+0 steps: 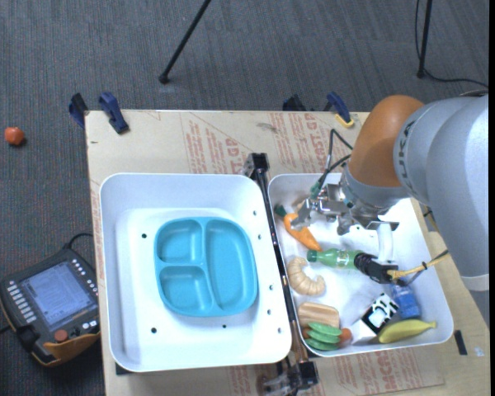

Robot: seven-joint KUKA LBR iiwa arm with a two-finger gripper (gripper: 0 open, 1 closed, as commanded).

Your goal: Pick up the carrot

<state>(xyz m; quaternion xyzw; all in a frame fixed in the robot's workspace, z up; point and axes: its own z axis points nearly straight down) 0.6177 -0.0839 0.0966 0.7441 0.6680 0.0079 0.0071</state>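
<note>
The carrot [302,232] is orange with a green top and lies slantwise against the left wall of the right bin [440,302], near its far end. My gripper [323,206] hangs low over the far part of that bin, just right of and above the carrot's green end. From this angle the wrist body covers its tip. I see nothing lifted off the bin floor.
The right bin also holds a green bottle [333,258], a croissant [306,277], a sandwich [318,313], a pea pod [325,335], a banana [406,330], a black-and-white box [382,310] and a blue block [404,300]. A blue divided plate [206,265] lies in the left bin [115,221].
</note>
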